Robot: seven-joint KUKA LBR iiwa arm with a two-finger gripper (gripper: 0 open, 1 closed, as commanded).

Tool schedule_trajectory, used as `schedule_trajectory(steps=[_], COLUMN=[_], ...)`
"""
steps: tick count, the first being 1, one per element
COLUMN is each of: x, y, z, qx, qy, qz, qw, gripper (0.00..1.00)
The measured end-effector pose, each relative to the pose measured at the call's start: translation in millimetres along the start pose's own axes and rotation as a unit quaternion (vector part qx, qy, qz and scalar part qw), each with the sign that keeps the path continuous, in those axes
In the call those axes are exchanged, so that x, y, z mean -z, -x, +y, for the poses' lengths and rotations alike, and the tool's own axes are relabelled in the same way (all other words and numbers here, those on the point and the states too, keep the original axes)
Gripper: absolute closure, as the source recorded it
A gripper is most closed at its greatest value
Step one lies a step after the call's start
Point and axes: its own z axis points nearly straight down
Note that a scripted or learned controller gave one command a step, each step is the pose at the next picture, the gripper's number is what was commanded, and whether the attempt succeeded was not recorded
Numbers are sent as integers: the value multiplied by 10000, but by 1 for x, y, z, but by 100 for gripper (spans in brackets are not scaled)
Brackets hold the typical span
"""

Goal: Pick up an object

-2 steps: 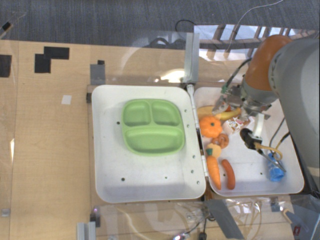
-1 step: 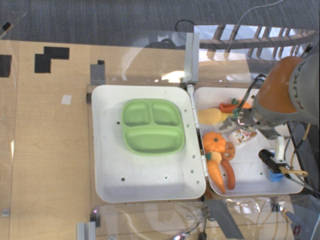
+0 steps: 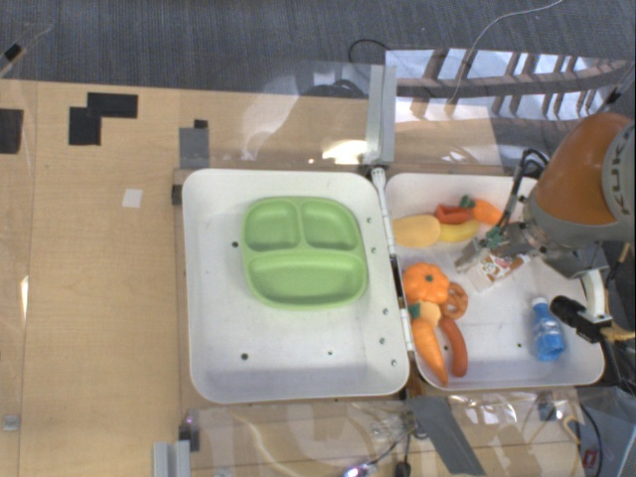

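My gripper (image 3: 489,249) hangs low in the right bin (image 3: 502,364), reaching in from the right under the arm's orange band. Just below its tip lies a small white packet (image 3: 494,272). To its left rest a yellow lemon-like fruit (image 3: 416,231) and a yellow banana piece (image 3: 456,233), with a red and orange vegetable (image 3: 467,210) behind them. An orange pumpkin (image 3: 427,283), a carrot (image 3: 428,342) and a red sausage (image 3: 456,345) lie along the bin's left side. A blue bottle (image 3: 547,332) lies at the front right.
The left bin (image 3: 214,356) holds a green divided plate (image 3: 303,251) near its middle. A metal divider (image 3: 391,266) separates the two bins. The arm's body (image 3: 586,197) covers the right bin's far right corner.
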Motion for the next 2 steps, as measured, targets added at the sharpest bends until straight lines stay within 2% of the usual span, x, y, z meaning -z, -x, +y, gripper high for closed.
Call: schedule_trajectory(steps=[1, 2], x=[-4, -19], y=[48, 50], z=[47, 77], qx=[368, -1685], qy=[-47, -196], qz=[18, 4], qw=[9993, 9855], gripper=[0, 0])
